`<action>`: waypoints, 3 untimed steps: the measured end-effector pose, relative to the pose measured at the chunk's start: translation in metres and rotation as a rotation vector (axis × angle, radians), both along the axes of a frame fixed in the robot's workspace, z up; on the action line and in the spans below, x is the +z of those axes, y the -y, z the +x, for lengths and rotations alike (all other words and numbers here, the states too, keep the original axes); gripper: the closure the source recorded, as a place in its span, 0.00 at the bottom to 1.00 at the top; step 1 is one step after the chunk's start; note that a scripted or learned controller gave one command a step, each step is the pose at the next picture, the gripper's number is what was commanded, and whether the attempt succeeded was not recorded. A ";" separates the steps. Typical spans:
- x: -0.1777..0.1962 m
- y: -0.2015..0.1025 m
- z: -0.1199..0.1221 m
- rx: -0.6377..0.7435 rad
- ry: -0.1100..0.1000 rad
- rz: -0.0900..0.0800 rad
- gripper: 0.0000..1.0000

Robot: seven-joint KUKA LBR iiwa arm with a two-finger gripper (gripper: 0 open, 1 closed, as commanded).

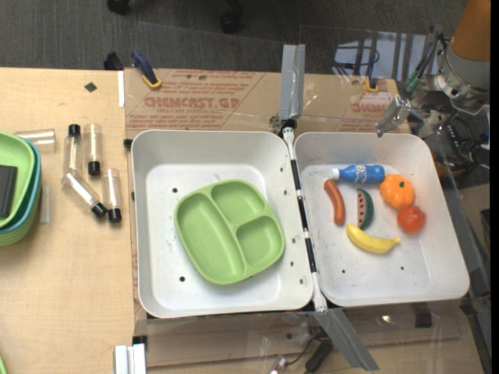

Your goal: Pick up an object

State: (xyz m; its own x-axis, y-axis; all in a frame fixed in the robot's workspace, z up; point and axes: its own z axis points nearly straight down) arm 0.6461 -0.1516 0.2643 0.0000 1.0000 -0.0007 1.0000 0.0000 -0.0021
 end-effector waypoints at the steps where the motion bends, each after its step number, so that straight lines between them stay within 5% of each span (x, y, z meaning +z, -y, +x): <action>1: 0.018 -0.084 -0.012 -0.400 -0.002 -0.002 0.00; 2: -0.074 -0.167 0.012 -0.687 -0.002 -0.003 0.00; 3: 0.102 -0.187 -0.007 -1.186 0.001 -0.004 0.00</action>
